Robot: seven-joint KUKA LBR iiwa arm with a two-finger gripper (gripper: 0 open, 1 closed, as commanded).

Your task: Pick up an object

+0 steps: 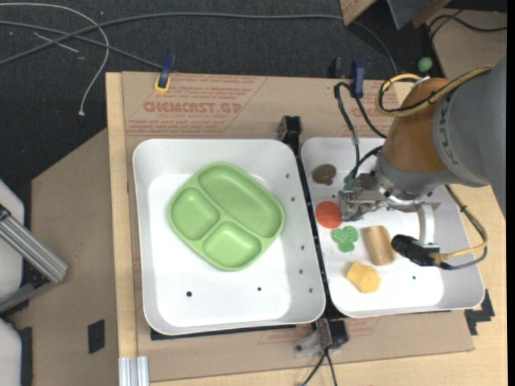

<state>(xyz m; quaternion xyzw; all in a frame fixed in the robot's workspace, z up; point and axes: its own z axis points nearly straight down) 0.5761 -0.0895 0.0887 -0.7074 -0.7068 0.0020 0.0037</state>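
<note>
Grey metal, the hand point(352, 202) hangs low over the right bin point(451, 296), the arm bending in from the right with its orange band above the wrist; whether it is open or closed I cannot tell. Just left of the hand lies one red round piece point(327, 214), and below that one green piece point(345, 237). One tan cylinder point(377, 244) lies right of the green piece, one yellow piece point(363, 277) further below, one brown piece point(324, 173) above the hand. The left bin point(161, 296) holds one green divided plate point(226, 215) with three compartments.
</note>
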